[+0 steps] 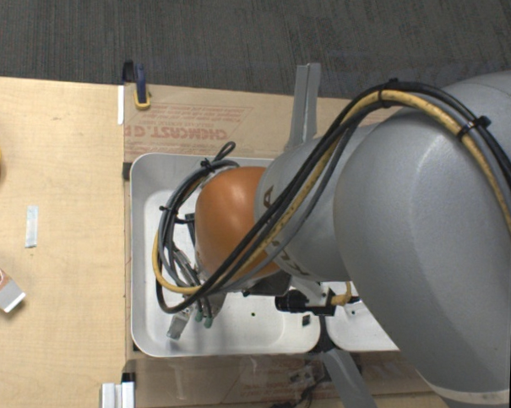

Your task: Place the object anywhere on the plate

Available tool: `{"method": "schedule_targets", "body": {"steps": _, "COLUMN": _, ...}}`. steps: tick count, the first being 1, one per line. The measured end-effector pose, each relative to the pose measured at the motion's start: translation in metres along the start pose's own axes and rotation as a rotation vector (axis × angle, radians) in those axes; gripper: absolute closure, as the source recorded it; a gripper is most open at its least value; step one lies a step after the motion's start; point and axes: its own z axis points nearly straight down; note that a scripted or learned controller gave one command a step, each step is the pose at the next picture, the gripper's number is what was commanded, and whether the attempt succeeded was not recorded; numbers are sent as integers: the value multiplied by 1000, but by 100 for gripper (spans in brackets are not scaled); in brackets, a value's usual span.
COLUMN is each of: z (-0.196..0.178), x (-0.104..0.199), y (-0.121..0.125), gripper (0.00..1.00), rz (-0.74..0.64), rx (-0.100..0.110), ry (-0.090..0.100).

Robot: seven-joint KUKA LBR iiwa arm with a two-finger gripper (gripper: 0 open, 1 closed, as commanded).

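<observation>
Low inside the white bin [148, 236], near its front-left corner, the gripper [191, 321] is seen beneath the orange band [230, 215]. Whether it is spread or pressed together cannot be told, and the object and plate cannot be made out.

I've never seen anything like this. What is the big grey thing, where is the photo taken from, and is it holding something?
The camera sits above a bench and looks down at a slant. The big grey shape is a robot arm reaching in from the right; the orange band is near its wrist, with cables looped around it. Its gripper hangs low over a shallow white bin. The arm hides most of the bin, so I cannot tell whether anything is held. A small wrapped item lies on the wooden bench at left.
</observation>
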Motion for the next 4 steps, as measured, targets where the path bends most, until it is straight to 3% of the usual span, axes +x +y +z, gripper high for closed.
{"method": "schedule_targets", "body": {"steps": 1, "z": -2, "x": -95, "y": 48, "gripper": 0, "rz": -453, "rx": -4, "ry": -5}}
{"method": "schedule_targets", "body": {"steps": 2, "z": -5, "x": -122, "y": 59, "gripper": 0, "rz": 7, "rx": -4, "ry": -5}}
{"method": "schedule_targets", "body": {"steps": 3, "z": -2, "x": -150, "y": 64, "gripper": 0, "rz": 329, "rx": -3, "ry": -4}}
{"method": "schedule_targets", "body": {"steps": 4, "z": -1, "x": -80, "y": 29, "gripper": 0, "rz": 787, "rx": 0, "ry": -1}}
